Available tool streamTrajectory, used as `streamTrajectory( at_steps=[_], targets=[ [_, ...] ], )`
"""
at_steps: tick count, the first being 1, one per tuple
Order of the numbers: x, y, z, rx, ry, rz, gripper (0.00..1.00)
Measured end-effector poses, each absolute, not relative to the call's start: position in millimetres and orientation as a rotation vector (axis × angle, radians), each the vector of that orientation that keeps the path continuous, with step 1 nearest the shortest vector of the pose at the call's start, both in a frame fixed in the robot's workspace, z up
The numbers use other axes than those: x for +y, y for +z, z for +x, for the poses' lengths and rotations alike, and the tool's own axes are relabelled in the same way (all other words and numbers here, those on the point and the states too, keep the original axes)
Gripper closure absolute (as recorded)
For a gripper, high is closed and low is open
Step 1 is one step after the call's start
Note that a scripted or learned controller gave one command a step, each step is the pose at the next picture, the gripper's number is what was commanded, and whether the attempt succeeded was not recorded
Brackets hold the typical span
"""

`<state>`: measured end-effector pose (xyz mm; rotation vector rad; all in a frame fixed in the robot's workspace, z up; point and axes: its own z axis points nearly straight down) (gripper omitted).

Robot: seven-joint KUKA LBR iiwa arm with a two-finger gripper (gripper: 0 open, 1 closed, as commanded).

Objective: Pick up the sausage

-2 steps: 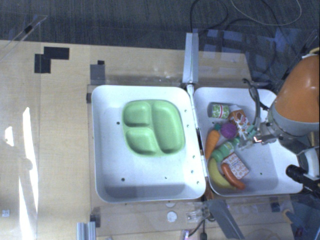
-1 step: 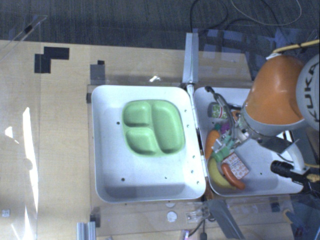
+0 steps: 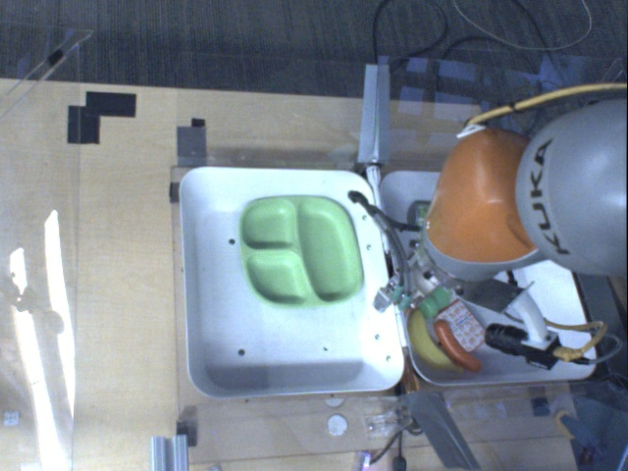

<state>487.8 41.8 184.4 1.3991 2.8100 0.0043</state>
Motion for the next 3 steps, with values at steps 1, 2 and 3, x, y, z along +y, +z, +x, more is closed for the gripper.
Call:
streamTrajectory(
  at_steps=[1,2,3],
  targets=[
    [64,191,487.7,2.632,0.005,1.711,1.0],
    [68,185,487.5,2.38,0.005,2.047,1.0],
    [81,185,514.2,2.211,0.005,2.229,1.0]
  ],
)
